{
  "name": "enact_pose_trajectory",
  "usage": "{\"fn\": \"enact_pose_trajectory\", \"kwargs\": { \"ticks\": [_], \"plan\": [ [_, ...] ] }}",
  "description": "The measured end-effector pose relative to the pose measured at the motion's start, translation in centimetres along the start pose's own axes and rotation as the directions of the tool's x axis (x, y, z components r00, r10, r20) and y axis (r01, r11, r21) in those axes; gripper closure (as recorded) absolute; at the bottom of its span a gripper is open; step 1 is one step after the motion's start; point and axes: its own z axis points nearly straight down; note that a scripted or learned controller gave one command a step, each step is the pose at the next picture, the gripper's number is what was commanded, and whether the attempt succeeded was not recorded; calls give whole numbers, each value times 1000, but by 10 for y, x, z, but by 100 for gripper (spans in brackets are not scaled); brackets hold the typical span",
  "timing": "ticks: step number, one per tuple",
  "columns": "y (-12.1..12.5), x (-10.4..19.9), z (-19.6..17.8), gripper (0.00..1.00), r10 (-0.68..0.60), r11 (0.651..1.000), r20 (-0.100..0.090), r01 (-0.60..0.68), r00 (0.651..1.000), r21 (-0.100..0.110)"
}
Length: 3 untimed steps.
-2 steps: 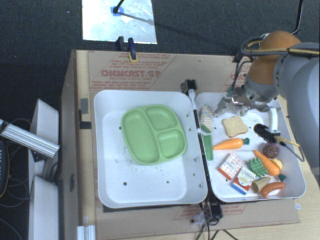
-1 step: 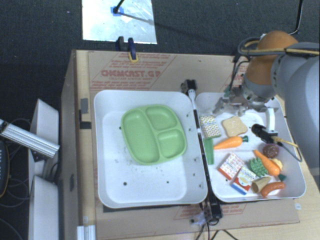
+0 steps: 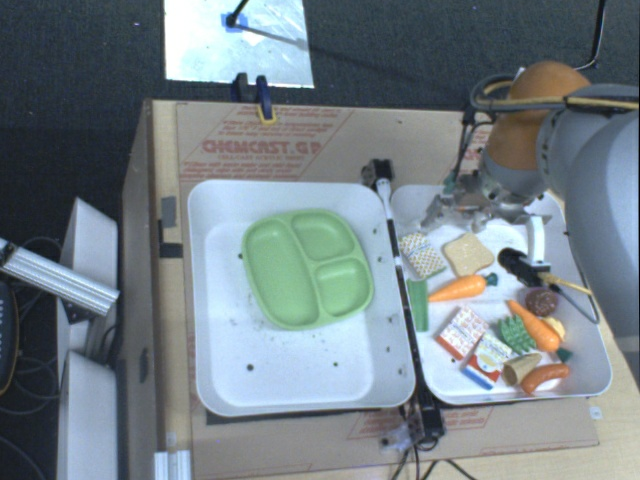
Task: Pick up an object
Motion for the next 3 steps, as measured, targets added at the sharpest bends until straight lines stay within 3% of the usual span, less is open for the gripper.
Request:
{"fn": "enact_pose_trajectory", "kwargs": {
  "ticks": [3],
  "plan": [
    [0,25,0,0,-1,1000,-1,1,1000,1]
  ]
}}
